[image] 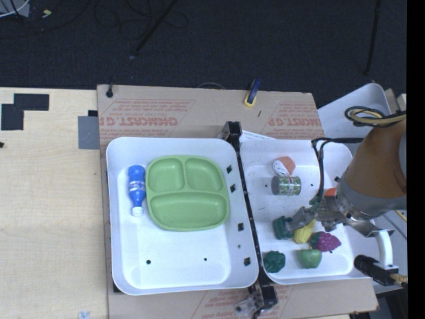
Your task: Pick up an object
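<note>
The right bin (260, 153) holds several small items. A green-labelled can (286, 186) lies on its side, with an orange-red piece (284, 165) just behind it. Nearer the front are a dark green toy (282, 228), a yellow toy (303, 233), a purple grape bunch (327, 242), a light green piece (309, 258) and another dark green piece (274, 261). My gripper (313, 219) hangs low in this bin, right over the yellow toy and between the dark green toy and the grapes. Nothing is visibly held.
The left bin (119, 244) carries a green divided plate (186, 193) and a blue bottle (135, 188) lying beside the plate's left edge. A black divider (242, 198) runs between the bins. My arm's bulk (375, 171) covers the right bin's right side.
</note>
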